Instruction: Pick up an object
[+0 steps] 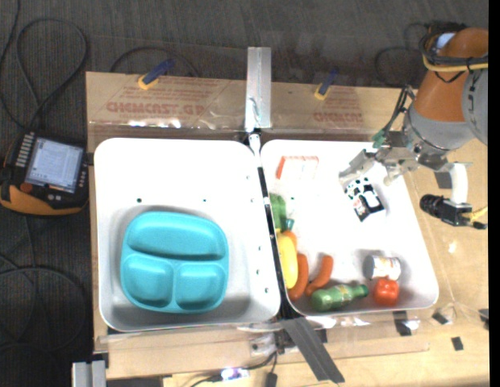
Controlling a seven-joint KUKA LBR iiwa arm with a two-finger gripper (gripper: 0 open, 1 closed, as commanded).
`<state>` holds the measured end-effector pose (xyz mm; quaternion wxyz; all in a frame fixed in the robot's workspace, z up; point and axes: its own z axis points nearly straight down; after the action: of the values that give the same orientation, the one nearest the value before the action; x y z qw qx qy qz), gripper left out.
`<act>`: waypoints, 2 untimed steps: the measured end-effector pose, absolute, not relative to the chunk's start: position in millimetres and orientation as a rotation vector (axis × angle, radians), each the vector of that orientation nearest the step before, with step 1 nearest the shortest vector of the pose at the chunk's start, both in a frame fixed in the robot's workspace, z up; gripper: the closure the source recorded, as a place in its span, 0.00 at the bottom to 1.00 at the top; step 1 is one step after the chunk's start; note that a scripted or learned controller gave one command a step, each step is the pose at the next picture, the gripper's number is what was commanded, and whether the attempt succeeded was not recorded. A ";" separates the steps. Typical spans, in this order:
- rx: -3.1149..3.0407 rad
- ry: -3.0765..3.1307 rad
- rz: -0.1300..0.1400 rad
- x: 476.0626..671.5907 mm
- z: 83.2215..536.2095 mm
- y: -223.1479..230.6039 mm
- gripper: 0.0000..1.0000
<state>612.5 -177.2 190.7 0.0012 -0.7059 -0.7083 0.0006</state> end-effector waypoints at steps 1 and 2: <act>-2.221 -2.225 -0.012 633.7 100.0 -212.9 0.00; -2.220 -2.227 -0.003 632.6 107.5 -213.6 1.00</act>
<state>632.6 -213.6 107.5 -0.0014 -0.7061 -0.7082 -0.0009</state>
